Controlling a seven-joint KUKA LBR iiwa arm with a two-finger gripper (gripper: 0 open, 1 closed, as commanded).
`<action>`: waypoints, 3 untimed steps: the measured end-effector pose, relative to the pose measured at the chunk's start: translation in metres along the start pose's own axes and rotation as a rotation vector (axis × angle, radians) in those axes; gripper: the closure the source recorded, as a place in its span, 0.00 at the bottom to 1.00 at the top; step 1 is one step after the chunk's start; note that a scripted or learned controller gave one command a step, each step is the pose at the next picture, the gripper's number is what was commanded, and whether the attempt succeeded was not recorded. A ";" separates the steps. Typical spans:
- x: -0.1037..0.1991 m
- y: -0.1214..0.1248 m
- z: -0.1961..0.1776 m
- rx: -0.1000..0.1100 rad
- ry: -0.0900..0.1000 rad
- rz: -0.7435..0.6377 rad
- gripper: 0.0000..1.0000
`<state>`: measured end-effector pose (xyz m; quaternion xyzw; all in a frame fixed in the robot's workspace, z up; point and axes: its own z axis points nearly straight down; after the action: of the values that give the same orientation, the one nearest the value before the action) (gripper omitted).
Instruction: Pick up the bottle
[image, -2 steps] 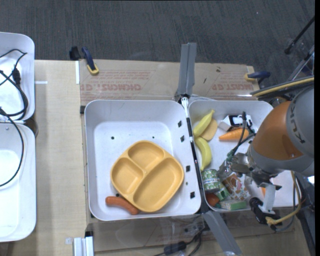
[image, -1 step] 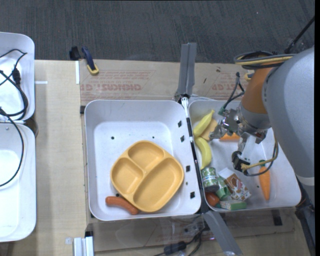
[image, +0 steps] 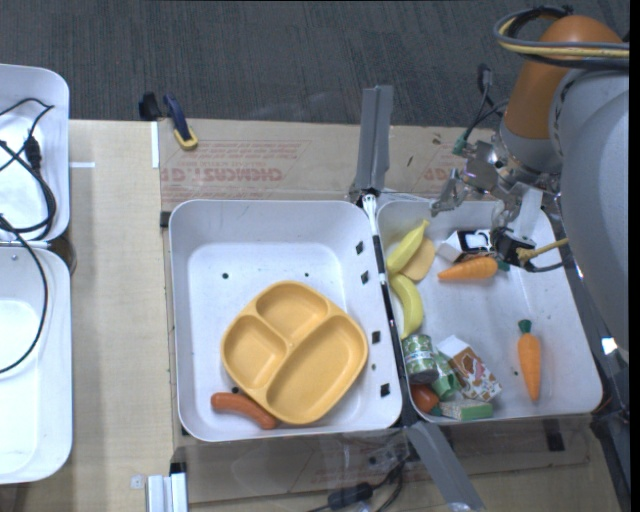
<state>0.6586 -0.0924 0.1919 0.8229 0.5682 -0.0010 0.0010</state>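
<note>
Nearest me, along the front edge of the right bin (image: 590, 405), lay a heap of small things: a green bottle (image: 421, 356) on its side by the front left corner, touching a red and white carton (image: 472, 371), with a red tomato (image: 426, 398) and a green packet (image: 468, 409) just in front of them. A carrot (image: 529, 364) lay apart by the right wall. In the left bin (image: 200, 300) a yellow divided plate (image: 294, 350) sat toward the front, a sausage (image: 243, 407) at its front left edge. Farther back in the right bin, two bananas (image: 407, 285) ran along the left wall. A second carrot (image: 470, 268) lay near the back. Over the back right corner hung the claw (image: 497, 212); I could not tell how far open it was, and nothing showed in its grip.
</note>
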 end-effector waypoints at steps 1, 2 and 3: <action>-0.069 -0.088 0.007 0.004 0.000 -0.025 0.00; -0.085 -0.162 0.046 0.007 0.001 0.004 0.00; -0.136 -0.143 0.030 0.003 0.001 0.027 0.00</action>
<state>0.4768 -0.1693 0.1624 0.8304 0.5572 -0.0016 -0.0007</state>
